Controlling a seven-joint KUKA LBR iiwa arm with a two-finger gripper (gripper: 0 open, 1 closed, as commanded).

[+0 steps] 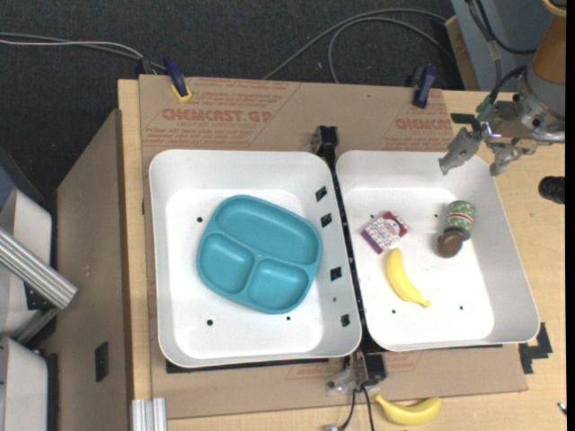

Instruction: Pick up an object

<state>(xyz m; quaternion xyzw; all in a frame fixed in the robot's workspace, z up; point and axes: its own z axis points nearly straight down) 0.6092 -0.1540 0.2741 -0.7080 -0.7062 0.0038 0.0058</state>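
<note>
A single fixed camera hangs above the bench and looks down at a slant, far enough back to take in both white bins whole: the left bin [171,241] holding a teal divided plate [259,253] and the right bin [503,285] beside it. The far cardboard edge with its two clamps [177,83] lies toward the top of the frame, dark floor and cables beyond it, and the near bench edge runs along the bottom. The arm's gripper [479,157] enters at the upper right, over the right bin's far corner.
</note>
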